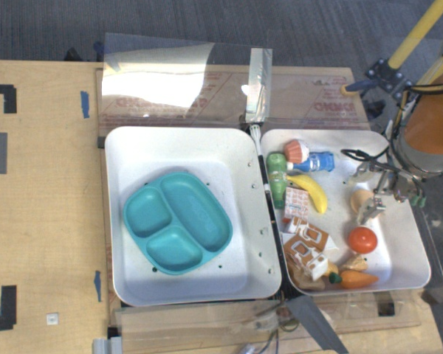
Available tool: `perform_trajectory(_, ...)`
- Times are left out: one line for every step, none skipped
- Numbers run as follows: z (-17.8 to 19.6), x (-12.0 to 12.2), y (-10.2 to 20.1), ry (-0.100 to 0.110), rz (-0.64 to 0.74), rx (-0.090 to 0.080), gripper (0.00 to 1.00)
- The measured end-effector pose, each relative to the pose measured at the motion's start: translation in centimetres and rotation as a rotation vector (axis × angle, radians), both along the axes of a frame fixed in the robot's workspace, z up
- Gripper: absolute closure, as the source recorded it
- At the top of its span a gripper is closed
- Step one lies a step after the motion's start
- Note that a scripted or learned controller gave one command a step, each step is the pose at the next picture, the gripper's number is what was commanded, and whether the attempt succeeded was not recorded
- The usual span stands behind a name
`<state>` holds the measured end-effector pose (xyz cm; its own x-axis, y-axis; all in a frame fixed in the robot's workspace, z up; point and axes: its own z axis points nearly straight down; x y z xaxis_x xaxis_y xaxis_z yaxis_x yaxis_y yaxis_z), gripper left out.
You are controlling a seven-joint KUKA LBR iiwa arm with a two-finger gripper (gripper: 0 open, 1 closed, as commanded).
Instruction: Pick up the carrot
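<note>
1. At the near edge of the right bin the carrot is seen lying flat on its side, its orange body pointing right and a green stub at its left end; it is touched by nothing metallic.
2. Just left of the carrot, a small yellow-and-white piece is found resting against a brown-and-white patterned box, which is tilted along the bin's near-left part.
3. A red tomato is placed just behind the carrot, apart from it by a narrow strip of white floor.
4. Farther back, the gripper is held above the bin's middle right, over a pale rounded object; whether its fingers are spread or closed cannot be told, since the metal parts blur together, and nothing is seen between them.
5. A banana is laid at a slant in the middle of the bin, with a green bottle beside the left wall.
6. Near the far wall a blue bottle with a red-and-white cap is seen lying sideways.
7. In the left bin a teal divided plate with three compartments is set.
8. The arm's orange band is seen at the right, above the worktop, possibly with cables hanging off it
</note>
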<state>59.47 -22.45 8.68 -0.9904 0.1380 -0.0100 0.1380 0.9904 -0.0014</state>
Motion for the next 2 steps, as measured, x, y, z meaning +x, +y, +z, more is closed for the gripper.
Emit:
perform_trajectory(0.1, -4.2, 10.2, 0.002, -0.084, 0.006, 0.0)
perform_trajectory(1.4, -3.9, 10.0, -0.008, -0.086, 0.003, 1.0)
